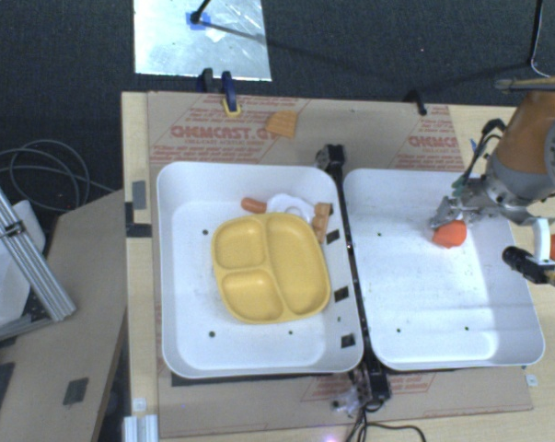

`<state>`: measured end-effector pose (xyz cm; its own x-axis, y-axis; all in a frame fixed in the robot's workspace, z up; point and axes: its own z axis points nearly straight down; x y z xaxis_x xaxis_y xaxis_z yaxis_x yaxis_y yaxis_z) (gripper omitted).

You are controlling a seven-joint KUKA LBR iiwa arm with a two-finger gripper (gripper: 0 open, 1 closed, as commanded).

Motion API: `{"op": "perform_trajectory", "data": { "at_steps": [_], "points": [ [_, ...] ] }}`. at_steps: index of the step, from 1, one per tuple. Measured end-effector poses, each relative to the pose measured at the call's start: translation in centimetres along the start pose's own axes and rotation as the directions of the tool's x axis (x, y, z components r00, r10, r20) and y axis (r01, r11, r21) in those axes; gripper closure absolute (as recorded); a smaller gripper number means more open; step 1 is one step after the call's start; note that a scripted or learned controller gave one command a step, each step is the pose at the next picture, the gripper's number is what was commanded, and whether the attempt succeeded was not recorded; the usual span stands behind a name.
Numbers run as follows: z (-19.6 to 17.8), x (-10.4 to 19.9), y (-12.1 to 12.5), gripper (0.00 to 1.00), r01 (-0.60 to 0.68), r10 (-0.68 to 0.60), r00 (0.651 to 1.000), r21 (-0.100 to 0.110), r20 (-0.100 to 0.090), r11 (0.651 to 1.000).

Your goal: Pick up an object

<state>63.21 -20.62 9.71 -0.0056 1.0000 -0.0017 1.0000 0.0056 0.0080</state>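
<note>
In the right bin [415, 339] an orange rounded object [451, 236] lies near the far right part of the floor. My gripper [452, 215] reaches in from the right and hangs directly over that object, touching or nearly touching its top. The gripper covers the object's upper edge. In the left bin [180, 339] a yellow divided plate [269, 268] lies in the middle. A small orange sausage-shaped piece [253, 205], a white piece [289, 206] and a brown block [321, 220] sit behind the plate.
The grey arm with its orange band [535, 122] crosses the right bin's far right corner. A black part [529, 264] sticks out over the right rim. A tan patch [282, 123] lies on the cardboard behind the bins.
</note>
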Motion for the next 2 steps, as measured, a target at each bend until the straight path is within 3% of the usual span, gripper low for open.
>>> {"op": "perform_trajectory", "data": {
  "at_steps": [1, 2],
  "points": [
    [1.2, 7.0, 0.7, 1.0, 0.004, -0.004, 1.0, 0.006, -0.004, 1.0],
    [-9.5, 14.6, -1.8, 1.0, 0.006, -0.006, 1.0, 0.0, -0.004, 1.0]
  ]
}}
